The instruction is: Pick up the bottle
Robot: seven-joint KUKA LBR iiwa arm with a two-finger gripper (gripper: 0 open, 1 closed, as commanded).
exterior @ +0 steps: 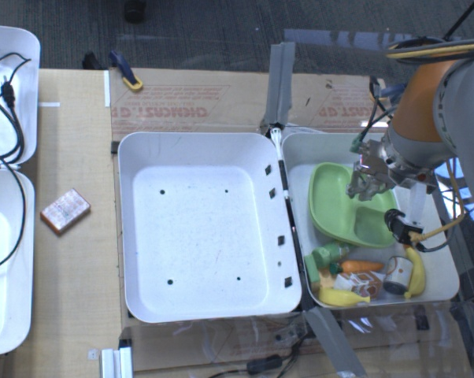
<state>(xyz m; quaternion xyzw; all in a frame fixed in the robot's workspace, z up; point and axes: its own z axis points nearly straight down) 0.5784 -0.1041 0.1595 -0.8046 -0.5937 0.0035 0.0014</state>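
Observation:
The bottle (341,263) seems to be the small item lying on its side at the front of the right bin (298,181), green at its left end and orange toward the right. It is wedged among other toys. My gripper (368,186) hangs over the green dish (339,203) in the middle of that bin, well behind the bottle and apart from it. Nothing shows in the gripper.
A yellow banana (416,274), a small can (396,274) and yellow toy food (343,295) crowd the front of the right bin. The left bin (142,235) is beside it. A small box (64,210) lies on the bench at left.

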